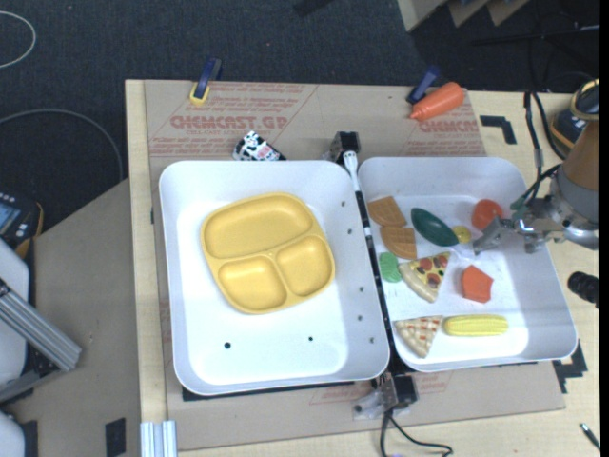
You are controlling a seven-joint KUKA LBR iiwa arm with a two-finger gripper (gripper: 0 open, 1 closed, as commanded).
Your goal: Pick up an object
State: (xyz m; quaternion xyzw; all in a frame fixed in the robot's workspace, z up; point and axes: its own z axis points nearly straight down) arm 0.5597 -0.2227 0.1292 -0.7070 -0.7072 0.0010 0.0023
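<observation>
Corn cob (476, 326) lies lengthwise left-right in the right bin (547, 288); hand (500, 232) state unclear.

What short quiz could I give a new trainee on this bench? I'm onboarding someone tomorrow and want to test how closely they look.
1. True or false: the yellow divided plate lies in the right bin.
2. Which item lies nearest the front edge of the right bin? A) corn cob B) dark green leaf-shaped piece C) red round piece
3. How many pizza slices are in the right bin?

Key
1. False: it lies in the left bin.
2. A.
3. Two: one mid-bin, one beside the corn cob.
</observation>
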